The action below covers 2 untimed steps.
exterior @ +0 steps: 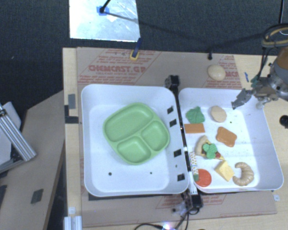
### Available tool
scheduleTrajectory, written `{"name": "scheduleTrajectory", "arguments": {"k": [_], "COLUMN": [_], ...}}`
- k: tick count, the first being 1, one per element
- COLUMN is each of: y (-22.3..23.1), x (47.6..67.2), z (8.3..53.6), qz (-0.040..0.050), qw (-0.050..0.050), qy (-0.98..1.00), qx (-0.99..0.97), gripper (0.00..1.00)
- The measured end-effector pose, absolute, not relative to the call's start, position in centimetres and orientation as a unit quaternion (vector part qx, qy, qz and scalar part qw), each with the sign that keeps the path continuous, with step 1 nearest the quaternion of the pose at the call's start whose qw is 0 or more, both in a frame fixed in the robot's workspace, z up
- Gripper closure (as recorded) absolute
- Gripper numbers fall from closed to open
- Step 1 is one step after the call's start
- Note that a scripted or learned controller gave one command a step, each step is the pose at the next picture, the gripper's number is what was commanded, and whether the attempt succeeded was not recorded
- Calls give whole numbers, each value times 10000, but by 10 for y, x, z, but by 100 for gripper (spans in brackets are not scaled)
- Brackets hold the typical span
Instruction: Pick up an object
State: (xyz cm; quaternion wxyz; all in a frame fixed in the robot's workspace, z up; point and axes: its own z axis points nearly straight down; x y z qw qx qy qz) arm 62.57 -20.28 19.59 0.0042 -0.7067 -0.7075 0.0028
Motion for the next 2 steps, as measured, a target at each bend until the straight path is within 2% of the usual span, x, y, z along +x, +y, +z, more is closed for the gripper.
{"name": "scheduleTrajectory", "arguments": {"k": [1, 2], "y": [-203, -197], "x": [629, 637], "z": [203, 156], "qz": [-4, 1], "qw": [-9, -1], "qy": [-7085, -7095], "qx": [-7057, -7048], "gripper": [0, 0]}}
